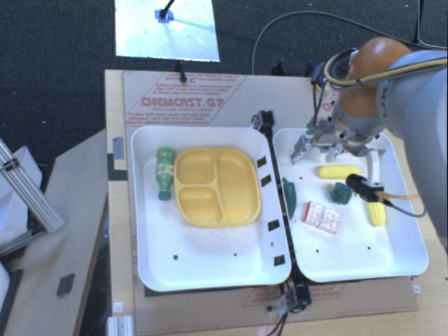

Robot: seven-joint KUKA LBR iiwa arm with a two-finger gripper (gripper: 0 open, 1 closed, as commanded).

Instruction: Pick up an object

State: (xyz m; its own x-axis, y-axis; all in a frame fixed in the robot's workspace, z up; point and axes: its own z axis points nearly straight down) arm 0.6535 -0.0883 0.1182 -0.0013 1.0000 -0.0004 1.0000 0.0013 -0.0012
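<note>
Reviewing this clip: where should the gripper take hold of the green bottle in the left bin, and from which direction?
Grip the green bottle across its body, coming straight down. It lies flat, and the yellow tray sits right beside it, so the fingers have little room on that side.

From my seat I see dark carpet-like floor (pixel 56 40) across the far side and left. A shiny square sheet (pixel 166 19) lies on it at the far left, catching bright light, with a thin dark rod ending at a small blue spot. The pale wooden tabletop (pixel 77 208) fills the middle, under a clear sheet (pixel 183 96) printed in red (it reads CHEMCAST). An aluminium rail (pixel 24 191) slants at the left edge. Black cables (pixel 294 23) loop over the floor, far right.
</note>
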